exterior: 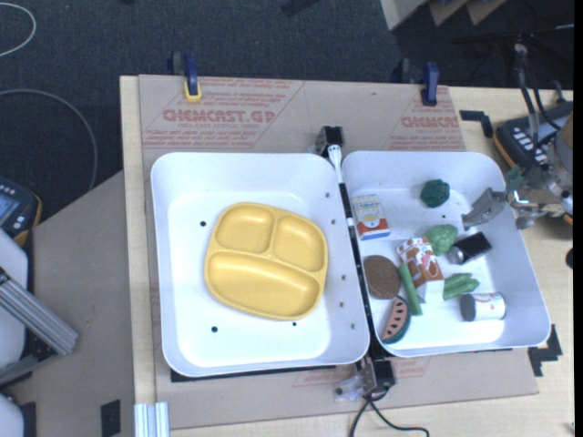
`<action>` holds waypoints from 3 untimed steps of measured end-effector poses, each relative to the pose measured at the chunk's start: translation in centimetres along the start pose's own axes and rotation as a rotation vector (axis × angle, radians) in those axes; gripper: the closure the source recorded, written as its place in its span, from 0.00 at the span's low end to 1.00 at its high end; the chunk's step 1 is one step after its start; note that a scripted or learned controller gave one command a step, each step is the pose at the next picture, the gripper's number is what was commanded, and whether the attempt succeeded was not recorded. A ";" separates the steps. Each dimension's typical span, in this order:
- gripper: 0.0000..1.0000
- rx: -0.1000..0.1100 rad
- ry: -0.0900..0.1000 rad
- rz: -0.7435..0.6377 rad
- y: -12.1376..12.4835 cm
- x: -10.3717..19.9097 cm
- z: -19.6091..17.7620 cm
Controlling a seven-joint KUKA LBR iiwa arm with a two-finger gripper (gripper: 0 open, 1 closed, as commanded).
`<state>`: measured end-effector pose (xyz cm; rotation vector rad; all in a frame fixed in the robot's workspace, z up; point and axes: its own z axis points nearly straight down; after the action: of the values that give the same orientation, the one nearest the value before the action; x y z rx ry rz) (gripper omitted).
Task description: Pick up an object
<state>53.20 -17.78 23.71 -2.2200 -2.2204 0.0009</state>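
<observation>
The right bin (510,330) holds several small items. Among them are a white carton with a red base (369,216), a dark green lump (435,191), a light green piece (442,238) and a black block (470,247). Nearer the front lie a red and white packet (422,264), a brown disc (382,276), a green stick (409,289), a watermelon slice (395,320), a green pod (460,286) and a small can (483,307). My gripper (481,209) reaches in over the bin's right side, just above the black block and right of the dark green lump. I see nothing held in it.
The left bin (182,335) holds a yellow divided plate (266,259). Blue clamps (189,69) (429,78) pin the cardboard base at the back. Cables and arm hardware (537,167) crowd the right edge. A black clip (332,140) sits where the bins meet.
</observation>
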 end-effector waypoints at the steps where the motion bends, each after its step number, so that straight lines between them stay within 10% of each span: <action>1: 0.00 -0.010 -0.001 -0.005 -5.3 5.2 -8.0; 2: 0.00 -0.024 -0.005 -0.002 -5.3 6.7 -30.8; 3: 1.00 -0.009 -0.004 -0.001 -5.2 6.7 -30.9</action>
<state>48.02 -11.10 54.66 -2.2250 -2.2280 -0.0044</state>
